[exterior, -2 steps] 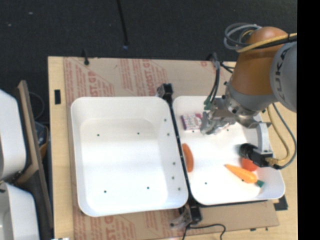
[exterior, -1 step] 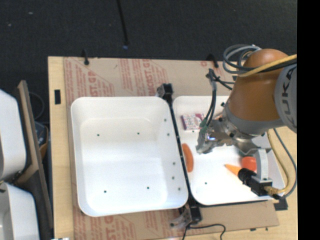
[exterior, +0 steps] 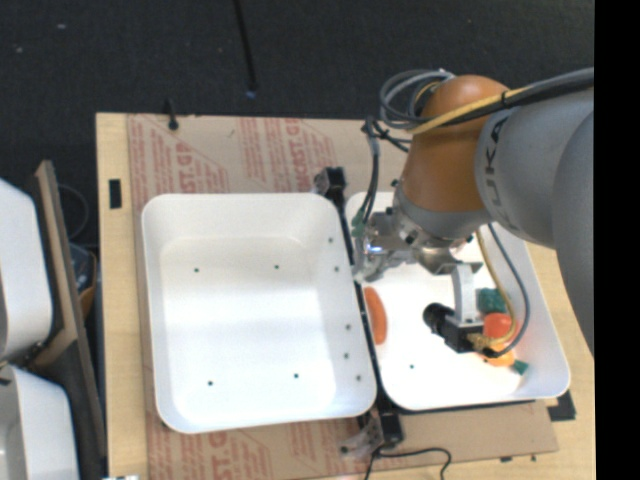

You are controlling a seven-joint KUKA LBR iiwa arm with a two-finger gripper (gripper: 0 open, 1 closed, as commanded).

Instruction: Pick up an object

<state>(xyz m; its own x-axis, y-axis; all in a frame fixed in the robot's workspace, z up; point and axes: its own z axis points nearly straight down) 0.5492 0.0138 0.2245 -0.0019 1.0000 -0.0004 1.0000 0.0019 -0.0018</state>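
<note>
— What kind of room is this?
— A robotics lab, I'd say. A grey-and-orange industrial arm (exterior: 520,158) reaches over one of two white bins (exterior: 250,308). They sit on a tabletop (exterior: 112,368) lined with printed cardboard (exterior: 230,153), and a loose cable (exterior: 240,28) trails across the dark floor (exterior: 100,38).

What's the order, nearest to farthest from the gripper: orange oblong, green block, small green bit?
1. orange oblong, directly below the gripper.
2. green block, off to view right.
3. small green bit, lower right, beyond the block.
</note>
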